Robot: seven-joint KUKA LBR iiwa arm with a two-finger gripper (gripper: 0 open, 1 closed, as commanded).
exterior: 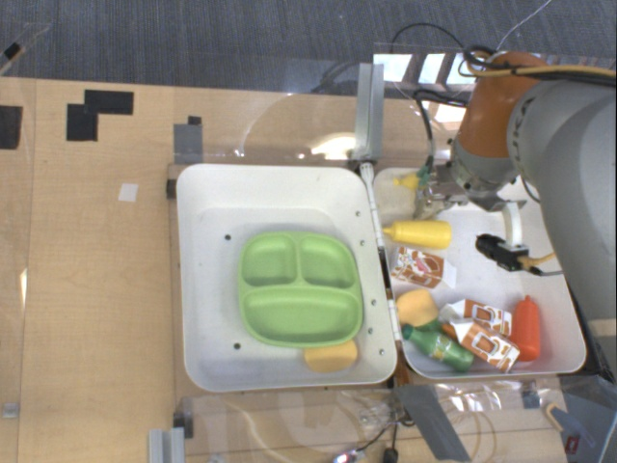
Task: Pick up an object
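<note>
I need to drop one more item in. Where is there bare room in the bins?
Left bin: bare floor left of and above the green tray. Right bin: crowded low down around the bottle and cartons.

Overhead slant (fixed) above bins [193,258]

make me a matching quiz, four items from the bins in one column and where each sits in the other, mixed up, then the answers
Items:
1. green divided plate
2. yellow mustard bottle
3. red ketchup bottle
4. green bottle

Places:
A. right bin, near its right edge
B. middle of the left bin
C. right bin, near its front edge, beside the cartons
D. right bin, by the divider, lying on its side below the pincer

Pairs: 1-B, 2-D, 3-A, 4-C
</note>
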